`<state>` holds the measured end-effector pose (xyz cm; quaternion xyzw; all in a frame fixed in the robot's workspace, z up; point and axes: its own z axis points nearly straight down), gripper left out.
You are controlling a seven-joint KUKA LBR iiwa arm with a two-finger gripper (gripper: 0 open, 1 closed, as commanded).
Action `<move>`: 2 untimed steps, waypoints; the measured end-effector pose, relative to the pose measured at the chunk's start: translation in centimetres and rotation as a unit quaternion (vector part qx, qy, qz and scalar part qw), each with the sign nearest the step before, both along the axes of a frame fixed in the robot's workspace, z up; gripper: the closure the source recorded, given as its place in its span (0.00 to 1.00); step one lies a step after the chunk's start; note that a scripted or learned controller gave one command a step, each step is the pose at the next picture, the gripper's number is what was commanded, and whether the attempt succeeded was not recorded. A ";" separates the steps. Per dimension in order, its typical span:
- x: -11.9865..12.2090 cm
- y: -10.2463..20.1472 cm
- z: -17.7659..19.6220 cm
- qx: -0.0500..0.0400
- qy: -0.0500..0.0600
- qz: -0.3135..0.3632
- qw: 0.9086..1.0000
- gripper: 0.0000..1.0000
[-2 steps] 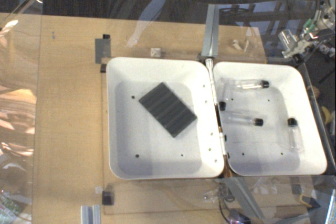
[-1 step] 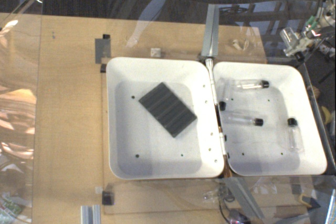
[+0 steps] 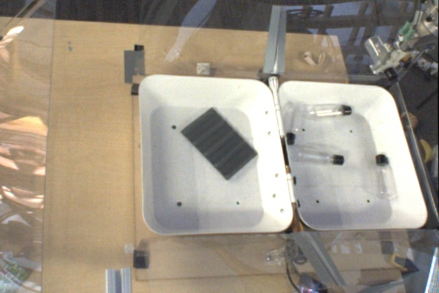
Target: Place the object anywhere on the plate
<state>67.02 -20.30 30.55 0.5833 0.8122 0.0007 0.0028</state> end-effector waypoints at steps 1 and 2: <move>0.0 0.0 1.1 0.000 0.000 0.013 1.000 1.00; 0.0 -0.1 -9.3 0.001 0.001 0.045 0.999 1.00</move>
